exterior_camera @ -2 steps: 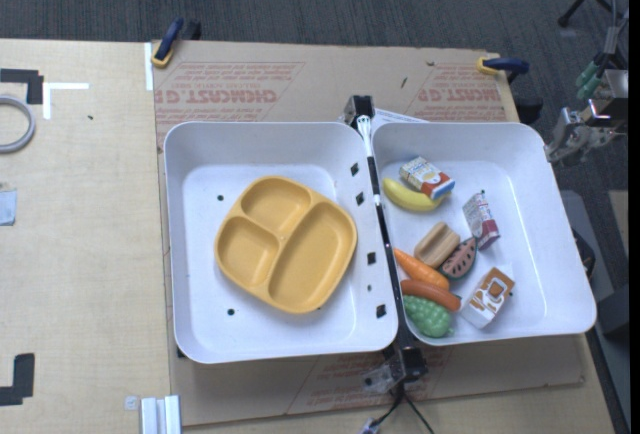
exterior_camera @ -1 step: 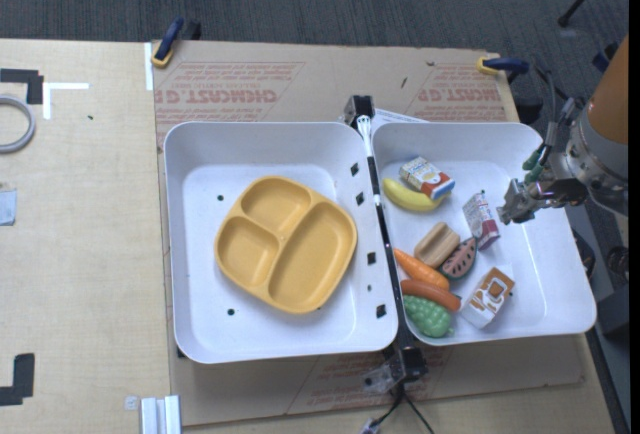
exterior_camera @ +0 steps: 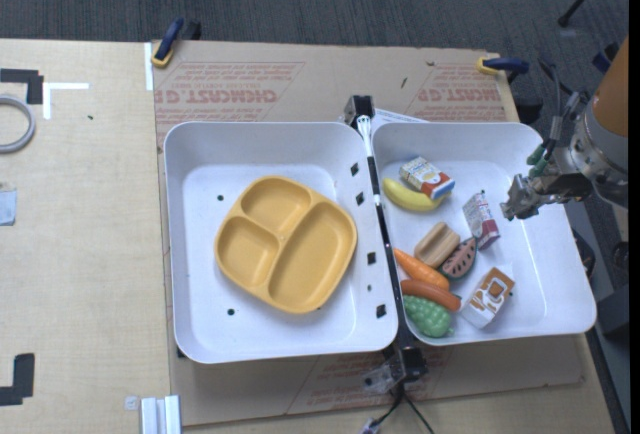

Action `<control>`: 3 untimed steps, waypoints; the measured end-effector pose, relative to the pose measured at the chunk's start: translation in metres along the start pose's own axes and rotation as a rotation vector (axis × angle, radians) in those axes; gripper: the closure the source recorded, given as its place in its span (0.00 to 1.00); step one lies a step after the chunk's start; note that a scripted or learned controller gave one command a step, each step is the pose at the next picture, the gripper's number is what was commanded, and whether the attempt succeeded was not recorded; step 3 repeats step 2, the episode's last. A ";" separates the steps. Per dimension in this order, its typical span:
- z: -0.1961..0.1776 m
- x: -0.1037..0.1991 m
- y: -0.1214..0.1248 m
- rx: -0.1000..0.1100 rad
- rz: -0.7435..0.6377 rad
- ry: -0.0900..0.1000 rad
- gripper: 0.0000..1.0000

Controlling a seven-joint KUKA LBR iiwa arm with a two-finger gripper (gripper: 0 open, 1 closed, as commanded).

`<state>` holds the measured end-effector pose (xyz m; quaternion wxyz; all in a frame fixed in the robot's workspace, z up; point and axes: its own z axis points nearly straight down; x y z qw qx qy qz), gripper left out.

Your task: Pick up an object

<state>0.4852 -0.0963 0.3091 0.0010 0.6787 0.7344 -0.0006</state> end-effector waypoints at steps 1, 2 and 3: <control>-0.010 0.000 0.001 -0.001 0.000 -0.001 1.00; -0.019 -0.001 0.002 -0.001 0.000 -0.003 1.00; -0.019 -0.001 0.002 -0.001 0.000 -0.003 1.00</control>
